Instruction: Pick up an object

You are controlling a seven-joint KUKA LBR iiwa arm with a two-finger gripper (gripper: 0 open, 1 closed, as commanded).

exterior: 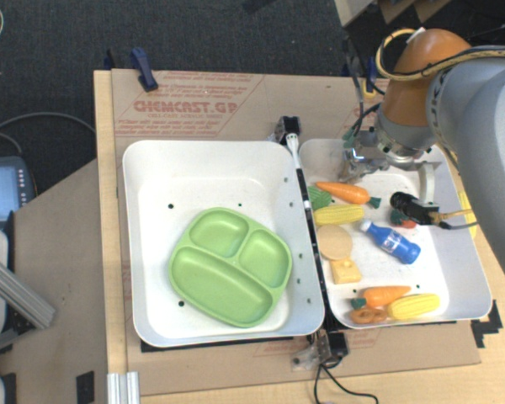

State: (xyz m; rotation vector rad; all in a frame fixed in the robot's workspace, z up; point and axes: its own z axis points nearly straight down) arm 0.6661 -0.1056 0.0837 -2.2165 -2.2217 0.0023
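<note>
Several toys crowd the right bin (475, 284); I risk my gripper (359, 160) nudging the carrot (343, 192) aside near the far edge.

Grey arm from the right, end effector (364, 160) lowered, seemingly near-vertical.

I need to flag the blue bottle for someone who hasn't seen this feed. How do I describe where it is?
Look in the right bin, the one crowded with toy food, not the one with the green tray. Near its middle, right of the corn cob and below the carrot, lies the bottle, tilted. It is the only blue item there, with a white cap.
</note>
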